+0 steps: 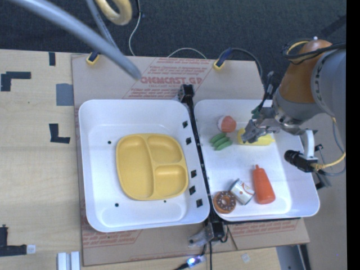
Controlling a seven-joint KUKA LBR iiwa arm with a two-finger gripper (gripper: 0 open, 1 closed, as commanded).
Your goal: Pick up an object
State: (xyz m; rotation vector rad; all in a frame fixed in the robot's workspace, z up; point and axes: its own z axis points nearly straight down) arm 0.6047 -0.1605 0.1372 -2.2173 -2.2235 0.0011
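Where pincer (251, 135) meets yellow block (262, 140), tomato (228, 124) and green pods (221, 142) beside.

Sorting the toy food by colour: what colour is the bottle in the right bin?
Orange-red, bottle, seen best in the camera view.

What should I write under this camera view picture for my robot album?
Robot gripper reaching down at a yellow toy in the right bin.
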